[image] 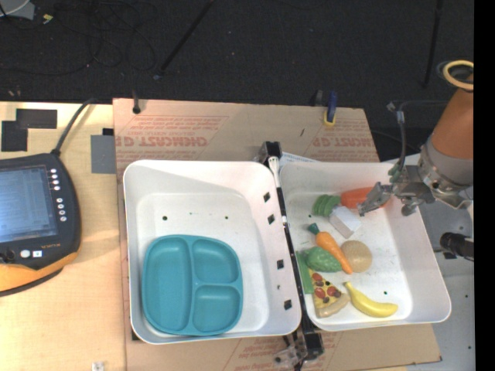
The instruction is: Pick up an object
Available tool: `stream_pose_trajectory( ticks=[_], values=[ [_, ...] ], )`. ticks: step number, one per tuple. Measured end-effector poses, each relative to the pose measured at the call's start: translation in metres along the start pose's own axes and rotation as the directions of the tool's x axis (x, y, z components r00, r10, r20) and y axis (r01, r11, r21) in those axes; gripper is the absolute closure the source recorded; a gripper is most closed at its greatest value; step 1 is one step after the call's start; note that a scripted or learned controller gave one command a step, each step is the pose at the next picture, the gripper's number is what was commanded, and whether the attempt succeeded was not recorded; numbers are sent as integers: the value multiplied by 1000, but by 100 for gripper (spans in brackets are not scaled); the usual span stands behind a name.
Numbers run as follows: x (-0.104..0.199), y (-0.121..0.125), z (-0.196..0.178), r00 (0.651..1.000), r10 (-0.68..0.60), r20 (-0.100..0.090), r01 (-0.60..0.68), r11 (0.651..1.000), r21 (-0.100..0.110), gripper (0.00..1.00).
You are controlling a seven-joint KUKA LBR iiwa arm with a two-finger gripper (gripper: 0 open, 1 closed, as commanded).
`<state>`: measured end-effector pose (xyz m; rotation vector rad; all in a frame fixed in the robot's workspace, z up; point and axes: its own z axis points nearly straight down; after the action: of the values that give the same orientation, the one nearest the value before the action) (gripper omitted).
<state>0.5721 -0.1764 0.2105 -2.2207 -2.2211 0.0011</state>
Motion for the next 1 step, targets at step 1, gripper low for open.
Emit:
stream_pose_trajectory(
  ticks=[1],
  values=[
    [70, -17, 121, 1000, -5, -7, 5, 1000, 13, 0]
  ],
)
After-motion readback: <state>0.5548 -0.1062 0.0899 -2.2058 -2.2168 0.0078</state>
